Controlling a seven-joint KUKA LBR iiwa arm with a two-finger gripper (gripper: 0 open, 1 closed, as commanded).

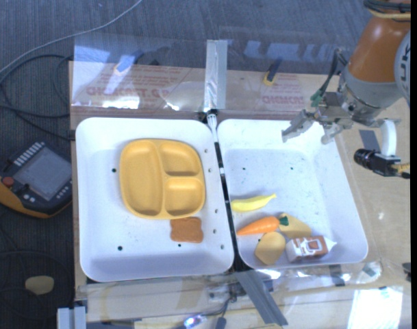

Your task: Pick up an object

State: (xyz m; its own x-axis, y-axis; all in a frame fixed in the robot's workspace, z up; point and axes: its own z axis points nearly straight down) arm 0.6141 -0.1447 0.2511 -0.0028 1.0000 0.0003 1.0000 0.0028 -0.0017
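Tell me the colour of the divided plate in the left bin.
Yellow: the divided plate shows best in the camera view.

We see the arm [378, 43] entering from the right, its orange band at the upper right corner and the grey wrist just below it. The gripper [309, 130] points down and to the left. Its two fingers [294, 128] are spread apart, and we see nothing between them.

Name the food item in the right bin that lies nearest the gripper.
The yellow banana. It lies highest in the right white bin, closest to the gripper, while the orange carrot and the other foods cluster below it.
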